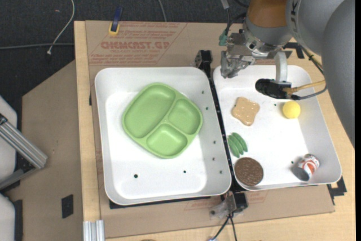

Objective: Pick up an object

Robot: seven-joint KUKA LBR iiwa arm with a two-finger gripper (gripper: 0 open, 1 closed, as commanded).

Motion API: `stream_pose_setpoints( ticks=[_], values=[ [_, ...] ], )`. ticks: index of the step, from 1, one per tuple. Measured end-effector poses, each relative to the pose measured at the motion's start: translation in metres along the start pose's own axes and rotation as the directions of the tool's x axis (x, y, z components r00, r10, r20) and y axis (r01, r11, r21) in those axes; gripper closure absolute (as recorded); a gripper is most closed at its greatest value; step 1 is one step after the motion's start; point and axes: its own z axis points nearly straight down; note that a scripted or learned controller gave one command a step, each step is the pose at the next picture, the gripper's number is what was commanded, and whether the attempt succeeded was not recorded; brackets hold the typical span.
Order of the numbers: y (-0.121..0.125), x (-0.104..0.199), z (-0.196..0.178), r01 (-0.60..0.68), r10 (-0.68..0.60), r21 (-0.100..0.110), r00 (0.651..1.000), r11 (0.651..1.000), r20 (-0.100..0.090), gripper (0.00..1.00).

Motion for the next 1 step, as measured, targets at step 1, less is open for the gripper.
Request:
stream_pose_setpoints(
  ticks=[1],
  values=[
    [0.0046, 0.057, -0.0156, 0.001, -0.001, -0.001, 1.0, 1.0, -0.001, 1.0]
  ],
)
